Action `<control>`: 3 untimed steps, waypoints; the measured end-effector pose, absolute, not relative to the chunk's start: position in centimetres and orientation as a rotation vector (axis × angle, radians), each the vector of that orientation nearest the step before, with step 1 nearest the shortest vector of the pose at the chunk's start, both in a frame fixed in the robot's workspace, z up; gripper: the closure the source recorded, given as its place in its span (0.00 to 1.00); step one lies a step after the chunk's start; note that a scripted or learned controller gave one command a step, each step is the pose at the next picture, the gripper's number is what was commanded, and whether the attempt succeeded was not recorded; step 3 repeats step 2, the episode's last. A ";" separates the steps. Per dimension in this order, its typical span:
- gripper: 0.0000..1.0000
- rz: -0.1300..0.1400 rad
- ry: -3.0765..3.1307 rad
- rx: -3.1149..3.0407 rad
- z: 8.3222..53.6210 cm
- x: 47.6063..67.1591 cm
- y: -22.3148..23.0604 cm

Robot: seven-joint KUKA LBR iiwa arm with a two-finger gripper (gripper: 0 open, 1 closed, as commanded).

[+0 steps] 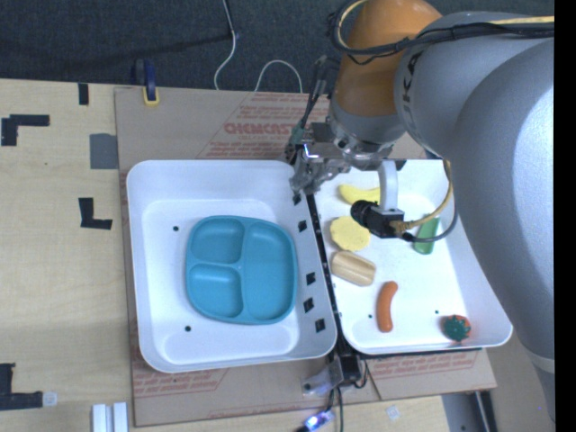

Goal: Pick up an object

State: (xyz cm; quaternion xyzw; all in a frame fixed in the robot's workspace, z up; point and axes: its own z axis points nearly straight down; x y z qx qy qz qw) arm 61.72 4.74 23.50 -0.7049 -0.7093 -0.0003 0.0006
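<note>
objects for picking lie in the right bin: a yellow curved piece at the far end, a yellow round piece just beside a bread roll, a sausage, a green piece and a red and green piece. the roll and the round piece sit close to the inner wall where the two bins meet. the sausage lies apart from the rest with bare white floor on all sides. the red and green piece sits tight in the near right corner, close to the rim. the gripper hangs over the shared edge of the bins at their far end; i cannot tell if it is wide or narrow, and nothing shows in it. in the left bin a blue divided plate lies in the middle, with bare floor around it.
</note>
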 end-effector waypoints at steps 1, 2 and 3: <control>1.00 -0.002 -2.228 -2.213 24.1 63.4 9.9; 0.00 0.003 -2.224 -2.218 24.1 63.3 9.5; 0.00 0.003 -2.224 -2.218 24.1 63.3 9.5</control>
